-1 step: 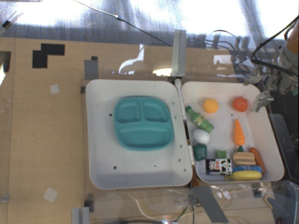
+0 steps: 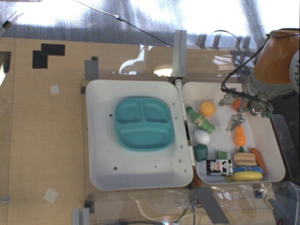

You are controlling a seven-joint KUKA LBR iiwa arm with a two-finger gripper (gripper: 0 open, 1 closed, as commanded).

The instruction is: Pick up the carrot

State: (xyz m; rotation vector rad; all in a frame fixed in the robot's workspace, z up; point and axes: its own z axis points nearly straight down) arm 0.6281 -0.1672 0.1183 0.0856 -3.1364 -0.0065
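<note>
**Carrot waits in the right bin, gripper just above it**

A small orange carrot (image 2: 239,136) with a green top lies in the right bin (image 2: 274,139), upright in the frame, beside a sausage (image 2: 258,159) and above a sandwich (image 2: 244,159). It looks like a light, stiff plastic toy, likely smooth; its thick middle seems the best place to grasp. The gripper (image 2: 236,121) hangs just above it, holding nothing; whether its jaws are spread is unclear from here.

Teal divided plate (image 2: 144,123) in left bin (image 2: 101,172) — egg (image 2: 202,137), green bottle (image 2: 200,119)
</note>
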